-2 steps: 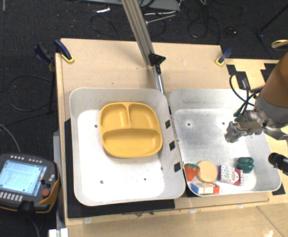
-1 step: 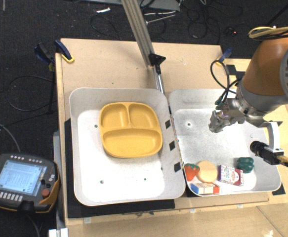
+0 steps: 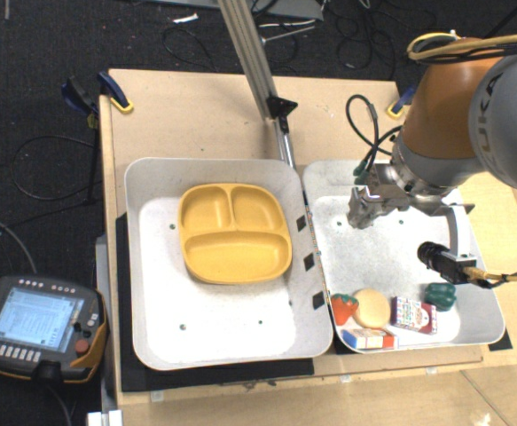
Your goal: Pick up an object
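My gripper [image 3: 363, 213] hangs over the upper left part of the right bin [image 3: 400, 257], at the end of the grey arm with the orange band. Nothing shows between its fingers. Along the right bin's front edge lie several small objects: a red and orange piece [image 3: 343, 308], a round tan bun-like item [image 3: 372, 308], a red and white carton [image 3: 414, 314], a flat red and white box [image 3: 368, 339] and a dark green object [image 3: 441, 295]. They lie well below the gripper.
The left bin [image 3: 152, 264] holds a yellow divided plate [image 3: 235, 232]. A metal pole [image 3: 256, 60] slants down to the gap between the bins. A teach pendant [image 3: 36, 325] rests off the bench at the lower left. Black cables loop near the arm's wrist.
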`<act>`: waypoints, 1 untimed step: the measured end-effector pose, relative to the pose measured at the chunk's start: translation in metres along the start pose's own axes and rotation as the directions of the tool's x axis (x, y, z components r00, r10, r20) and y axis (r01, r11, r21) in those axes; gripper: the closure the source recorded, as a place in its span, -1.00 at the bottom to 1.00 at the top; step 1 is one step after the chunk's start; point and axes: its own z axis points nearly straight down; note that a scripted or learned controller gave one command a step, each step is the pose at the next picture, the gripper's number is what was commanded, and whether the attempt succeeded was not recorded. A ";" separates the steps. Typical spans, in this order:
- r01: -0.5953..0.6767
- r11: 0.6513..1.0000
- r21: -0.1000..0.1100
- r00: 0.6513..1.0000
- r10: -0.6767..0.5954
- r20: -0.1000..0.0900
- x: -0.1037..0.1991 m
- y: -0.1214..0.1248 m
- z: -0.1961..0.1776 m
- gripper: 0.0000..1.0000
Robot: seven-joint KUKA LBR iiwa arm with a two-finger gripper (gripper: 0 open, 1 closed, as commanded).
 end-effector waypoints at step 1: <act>0.000 1.000 -0.001 1.000 0.000 0.000 0.051 0.018 -0.010 1.00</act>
